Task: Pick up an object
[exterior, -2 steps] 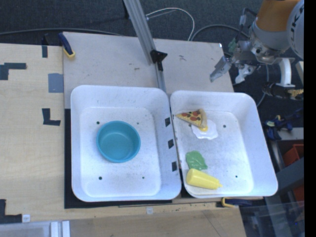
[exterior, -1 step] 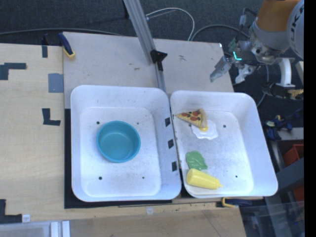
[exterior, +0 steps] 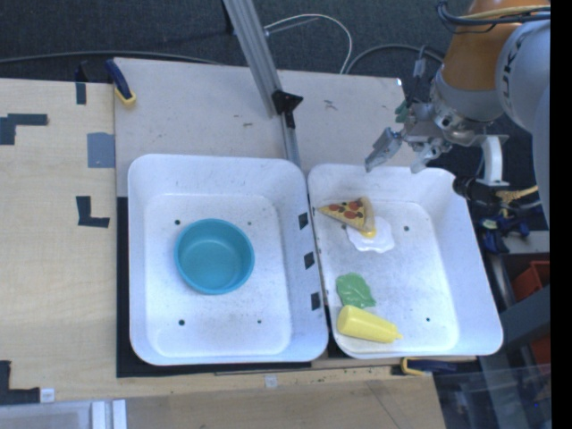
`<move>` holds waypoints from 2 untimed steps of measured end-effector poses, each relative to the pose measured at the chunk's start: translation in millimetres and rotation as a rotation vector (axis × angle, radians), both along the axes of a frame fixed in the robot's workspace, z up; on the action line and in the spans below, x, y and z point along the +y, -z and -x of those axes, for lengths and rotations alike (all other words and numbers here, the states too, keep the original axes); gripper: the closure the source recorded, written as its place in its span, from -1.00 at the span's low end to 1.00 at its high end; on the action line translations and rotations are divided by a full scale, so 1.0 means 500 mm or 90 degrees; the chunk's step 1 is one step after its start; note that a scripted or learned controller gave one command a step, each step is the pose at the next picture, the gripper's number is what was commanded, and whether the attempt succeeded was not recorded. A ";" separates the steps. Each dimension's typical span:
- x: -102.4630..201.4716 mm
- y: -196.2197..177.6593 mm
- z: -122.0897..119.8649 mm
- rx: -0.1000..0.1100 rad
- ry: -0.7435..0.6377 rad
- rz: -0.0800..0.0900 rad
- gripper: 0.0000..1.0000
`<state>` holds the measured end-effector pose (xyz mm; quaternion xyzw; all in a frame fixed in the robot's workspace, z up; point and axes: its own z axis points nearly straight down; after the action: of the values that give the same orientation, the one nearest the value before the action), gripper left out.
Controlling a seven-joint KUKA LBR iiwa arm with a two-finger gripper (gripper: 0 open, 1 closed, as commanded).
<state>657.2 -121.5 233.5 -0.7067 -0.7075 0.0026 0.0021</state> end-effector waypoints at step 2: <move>-0.014 0.181 0.004 0.000 0.000 0.000 -1.00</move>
<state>655.4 -128.6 143.0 -0.7067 -0.7075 0.0027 0.0019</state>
